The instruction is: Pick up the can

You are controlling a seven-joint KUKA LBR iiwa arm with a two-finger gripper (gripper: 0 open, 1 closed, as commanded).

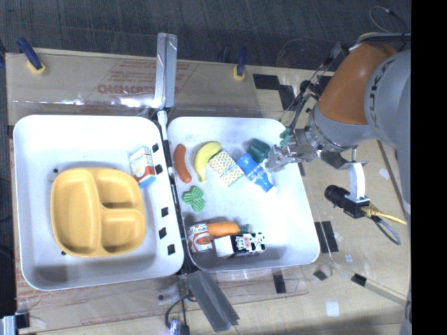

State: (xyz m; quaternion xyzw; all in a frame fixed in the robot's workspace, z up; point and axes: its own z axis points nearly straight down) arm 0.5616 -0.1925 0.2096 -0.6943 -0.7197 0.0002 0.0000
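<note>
**Reaching over the right bin: gripper beside a cluster of small items**

Looking down on the bench, you see the arm (363,89) enter from the right, its gripper (279,155) low over the upper right part of the right bin (297,246). You cannot tell how far the hand is open, nor whether it has hold of anything. Just beside it sit a dark teal can (257,147) and a blue packet (255,173). To their left lie a patterned box (225,167), a banana (204,158) and a sausage (182,162). A carrot (223,228) lies near the front wall. In the left bin (28,187) rest a yellow divided tray (98,211) and a small carton (142,165).
</note>
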